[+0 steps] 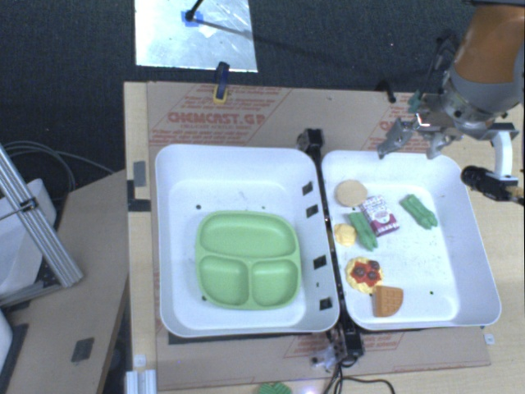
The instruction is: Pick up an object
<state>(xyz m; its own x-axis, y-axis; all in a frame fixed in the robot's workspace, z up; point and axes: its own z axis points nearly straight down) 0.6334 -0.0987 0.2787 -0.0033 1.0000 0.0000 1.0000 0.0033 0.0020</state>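
We find the hand (415, 140) above the far rim of the right bin (472, 245), its two fingers spread apart with nothing between them. The objects lie in that bin's near-left part: a round cookie (351, 192), a purple packet (380, 215), two green pieces (419, 210), a pizza slice (363, 273) and a toast piece (387, 300). The left bin (176, 220) carries a green divided tray (247, 258).

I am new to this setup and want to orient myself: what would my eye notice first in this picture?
First, the green divided tray lying alone in the left bin. Next, the cluster of small toy foods in the right bin, toward its left side. Last, the grey arm with its orange band at upper right, its hand above the right bin's far edge.
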